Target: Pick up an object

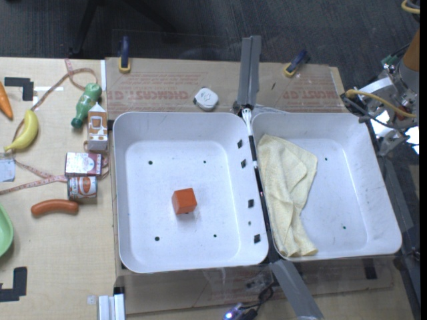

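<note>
Camera view
Left bin (pixel 133 245): shallow, white, holding one item.
Orange block (pixel 184 201): a small cube resting on the left bin's floor, a little near of its middle, well apart from every wall and touching nothing else.
Right bin (pixel 360 199): white, set just beside the left bin with a grey divider (pixel 250 72) between them at the far side.
Cream towel (pixel 288 195): crumpled along the left side of the right bin, running from far to near, its near end by the bin's near wall.
Arm (pixel 393 99): at the far right edge of the scene, beyond the right bin's far right corner, with cables looped around it.
Jaws: cannot tell how they stand; the arm's end is cut off at the edge.
Left bench side: a banana (pixel 24 131), a green bottle (pixel 87 103), a small carton (pixel 97 129), a can (pixel 83 188) and a sausage (pixel 55 208) lie outside the bins.
Far board: a round white tape measure (pixel 206 99) sits just beyond the left bin.
</note>
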`<act>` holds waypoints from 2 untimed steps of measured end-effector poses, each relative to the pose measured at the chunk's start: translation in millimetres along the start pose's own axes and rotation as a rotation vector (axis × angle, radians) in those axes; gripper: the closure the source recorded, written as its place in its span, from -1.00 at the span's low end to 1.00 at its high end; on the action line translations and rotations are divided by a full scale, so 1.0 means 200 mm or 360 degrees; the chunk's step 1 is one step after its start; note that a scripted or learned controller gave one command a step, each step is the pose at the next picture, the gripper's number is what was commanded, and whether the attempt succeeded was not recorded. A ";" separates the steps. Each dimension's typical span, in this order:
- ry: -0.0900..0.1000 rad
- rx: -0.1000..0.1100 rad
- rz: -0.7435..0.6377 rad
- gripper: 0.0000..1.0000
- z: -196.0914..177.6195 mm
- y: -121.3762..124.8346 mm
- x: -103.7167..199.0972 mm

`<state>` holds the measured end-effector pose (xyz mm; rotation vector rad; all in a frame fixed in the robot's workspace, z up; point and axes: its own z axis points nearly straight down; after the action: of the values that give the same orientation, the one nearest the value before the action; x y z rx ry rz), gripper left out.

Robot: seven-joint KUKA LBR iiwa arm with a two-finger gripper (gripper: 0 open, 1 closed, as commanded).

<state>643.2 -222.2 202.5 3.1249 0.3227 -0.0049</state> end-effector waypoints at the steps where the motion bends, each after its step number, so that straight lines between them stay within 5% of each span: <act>1: -0.0001 0.0002 -0.0003 -1.00 0.06 -0.26 -0.06; 2: 0.0002 0.0000 0.0001 -1.00 -0.07 -0.09 0.04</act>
<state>646.6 -202.2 217.0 3.1254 0.3222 -0.0033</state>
